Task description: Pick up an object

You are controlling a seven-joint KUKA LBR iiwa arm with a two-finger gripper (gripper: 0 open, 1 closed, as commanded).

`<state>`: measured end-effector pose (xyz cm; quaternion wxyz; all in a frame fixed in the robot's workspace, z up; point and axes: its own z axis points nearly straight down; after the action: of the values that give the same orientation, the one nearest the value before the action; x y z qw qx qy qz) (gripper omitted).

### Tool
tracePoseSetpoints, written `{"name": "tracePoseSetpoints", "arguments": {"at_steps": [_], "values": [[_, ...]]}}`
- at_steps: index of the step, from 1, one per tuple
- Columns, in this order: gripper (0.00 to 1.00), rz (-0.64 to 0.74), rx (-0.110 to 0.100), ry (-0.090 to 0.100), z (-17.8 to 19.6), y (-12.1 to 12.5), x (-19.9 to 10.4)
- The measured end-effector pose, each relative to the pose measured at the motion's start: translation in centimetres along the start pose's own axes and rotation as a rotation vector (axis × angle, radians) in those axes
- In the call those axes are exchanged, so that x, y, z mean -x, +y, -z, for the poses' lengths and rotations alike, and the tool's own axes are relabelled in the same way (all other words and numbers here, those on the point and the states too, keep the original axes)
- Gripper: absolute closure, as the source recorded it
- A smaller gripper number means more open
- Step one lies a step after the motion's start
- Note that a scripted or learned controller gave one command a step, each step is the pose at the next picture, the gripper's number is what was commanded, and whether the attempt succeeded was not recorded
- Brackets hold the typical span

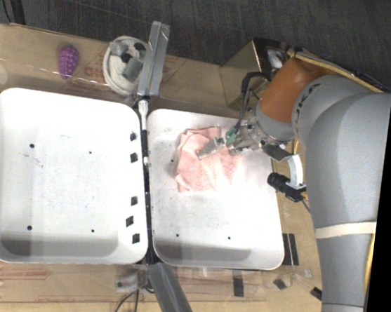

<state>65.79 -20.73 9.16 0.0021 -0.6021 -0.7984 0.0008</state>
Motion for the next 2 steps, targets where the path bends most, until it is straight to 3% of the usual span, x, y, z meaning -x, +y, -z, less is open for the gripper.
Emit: {"name": "tracePoseSetpoints", "arguments": {"at_steps": [1,2], "values": [[0.00,0.085,0.000,0.000,-0.01,0.01,-0.03],[1.00,0.090,-0.002,0.002,0.86,0.13,-0.19]]}}
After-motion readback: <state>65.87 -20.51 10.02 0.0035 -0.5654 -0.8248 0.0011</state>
